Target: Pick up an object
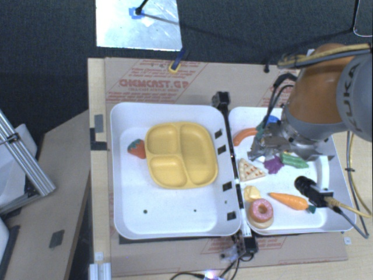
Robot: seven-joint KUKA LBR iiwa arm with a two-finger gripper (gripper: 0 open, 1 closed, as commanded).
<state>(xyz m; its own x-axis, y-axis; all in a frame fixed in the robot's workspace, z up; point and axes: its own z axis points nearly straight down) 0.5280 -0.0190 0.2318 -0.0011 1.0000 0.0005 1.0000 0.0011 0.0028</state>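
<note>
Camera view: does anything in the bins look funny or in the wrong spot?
The strawberry lies on the left bin's floor, touching the yellow divided plate's left edge, not in a compartment. The other toy foods lie loose in the right bin.

The bench (157, 77) is surfaced with printed brown cardboard and stands on dark carpet floor (46, 39). A shiny square plate (139, 16) lies on the floor beyond it. An aluminium frame (20, 162), possibly shelving, stands at left.
</note>
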